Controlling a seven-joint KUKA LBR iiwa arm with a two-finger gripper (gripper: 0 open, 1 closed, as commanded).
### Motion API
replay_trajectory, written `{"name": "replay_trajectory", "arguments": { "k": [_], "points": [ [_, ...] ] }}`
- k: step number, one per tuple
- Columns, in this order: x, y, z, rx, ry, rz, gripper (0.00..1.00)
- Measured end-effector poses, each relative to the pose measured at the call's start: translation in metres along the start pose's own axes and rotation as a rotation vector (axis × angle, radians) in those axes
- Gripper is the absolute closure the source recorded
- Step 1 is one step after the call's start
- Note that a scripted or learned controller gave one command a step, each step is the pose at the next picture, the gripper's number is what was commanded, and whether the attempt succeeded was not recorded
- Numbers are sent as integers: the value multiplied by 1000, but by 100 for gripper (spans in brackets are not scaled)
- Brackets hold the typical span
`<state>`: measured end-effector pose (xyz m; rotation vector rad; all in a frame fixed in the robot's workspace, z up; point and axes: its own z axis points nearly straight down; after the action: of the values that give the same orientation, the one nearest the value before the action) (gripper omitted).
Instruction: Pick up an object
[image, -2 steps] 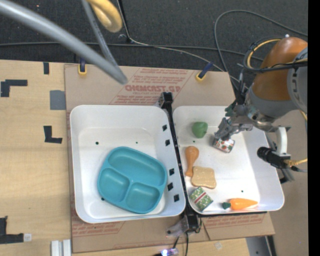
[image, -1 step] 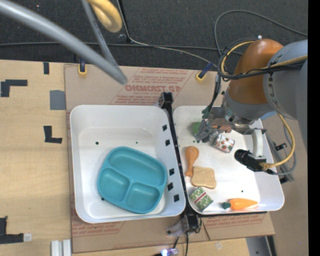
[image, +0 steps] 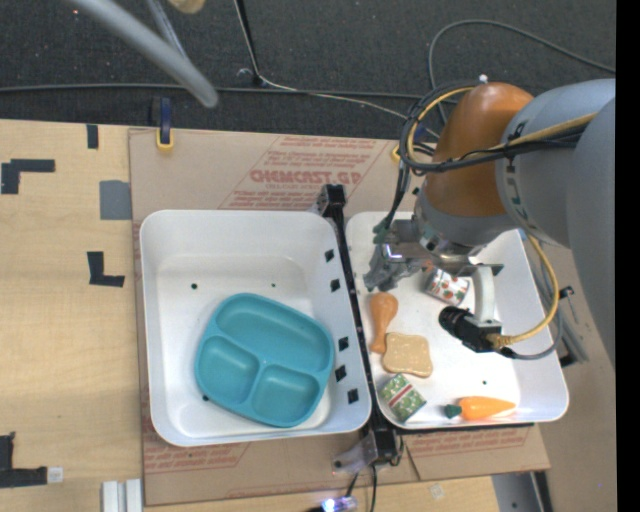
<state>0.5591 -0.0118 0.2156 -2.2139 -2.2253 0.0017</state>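
My gripper (image: 388, 268) hangs over the right bin (image: 535, 385), near its left wall, just above the top end of an orange drumstick-shaped toy (image: 383, 318). Its finger state is hidden from this angle. A slice of toy bread (image: 407, 354) lies below the drumstick. A green and white packet (image: 401, 396) sits at the bin's front left. A toy carrot (image: 482, 407) lies at the front. A small red and white can (image: 448, 287) rests right of the gripper, partly under the wrist.
The left bin (image: 165, 250) holds a teal divided plate (image: 264, 359). A black divider (image: 345, 290) runs between the bins. The grey arm with its orange band (image: 480, 130) covers the right bin's back. A black cable connector (image: 470, 330) hangs over the bin's middle.
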Motion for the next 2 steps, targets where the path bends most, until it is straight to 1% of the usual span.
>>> {"name": "replay_trajectory", "arguments": {
  "k": [1,2],
  "points": [
    [48,-7,-10,-2,0,-1,100],
    [100,-15,1,1,-1,-1,100]
  ]
}}
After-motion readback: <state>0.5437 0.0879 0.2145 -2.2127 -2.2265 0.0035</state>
